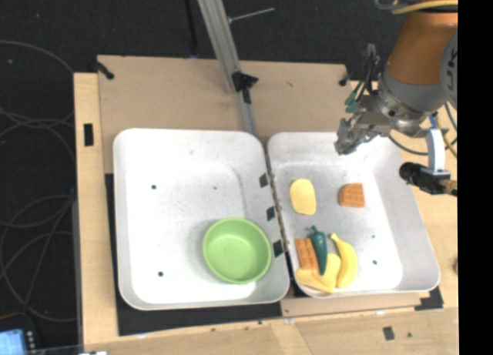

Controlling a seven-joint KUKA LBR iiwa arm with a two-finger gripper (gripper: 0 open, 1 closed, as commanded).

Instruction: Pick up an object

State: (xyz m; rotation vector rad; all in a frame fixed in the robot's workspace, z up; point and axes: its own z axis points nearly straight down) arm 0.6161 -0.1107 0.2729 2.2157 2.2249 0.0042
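Observation:
My gripper (348,142) hangs over the far edge of the right bin (400,269), above and apart from every object, with nothing seen between its tips. In that bin lie a pale yellow oval piece (303,196) near the left wall and an orange waffle-like square (352,195) below the gripper. At the bin's near left corner sits a cluster: a yellow banana (346,261), a green pepper (319,245), an orange block (306,252) and a yellow wedge (311,279).
A green bowl (236,249) stands in the left bin (154,192) near its front right corner. A slanted metal post (223,45) rises behind the bins' shared divider. Cables hang beside the arm's wrist at the right.

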